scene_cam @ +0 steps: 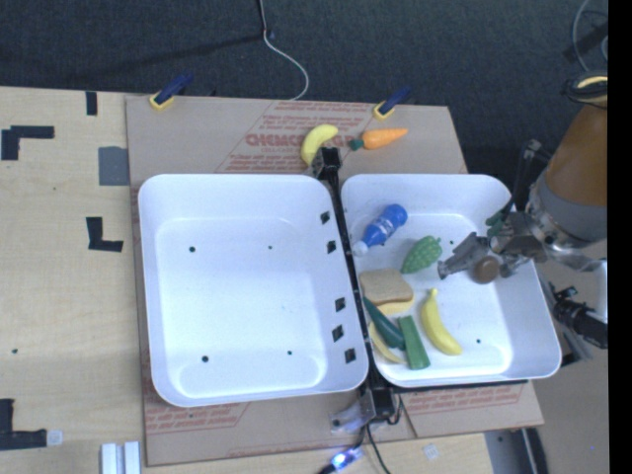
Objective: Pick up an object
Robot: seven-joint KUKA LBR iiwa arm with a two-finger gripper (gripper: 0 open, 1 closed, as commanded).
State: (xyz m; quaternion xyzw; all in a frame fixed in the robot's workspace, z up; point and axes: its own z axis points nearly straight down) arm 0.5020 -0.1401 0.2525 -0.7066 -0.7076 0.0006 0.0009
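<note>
- Two shallow white bins: left bin (163, 265) and right bin (528, 349).
- Three bananas: one in the right bin (439, 326), one partly under other toys (383, 347), one outside on the cardboard (316, 142).
- One blue bottle (383, 225).
- One green bumpy fruit (422, 254).
- One sandwich (386, 290).
- Two green vegetable sticks (413, 342) (383, 324).
- One carrot (383, 138).
- Two blue-and-yellow clamps (170, 90) (392, 102).

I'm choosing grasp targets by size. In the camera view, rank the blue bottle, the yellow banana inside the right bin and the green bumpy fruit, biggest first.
1. Yellow banana
2. Blue bottle; close to the banana, so unsure
3. Green bumpy fruit
</note>
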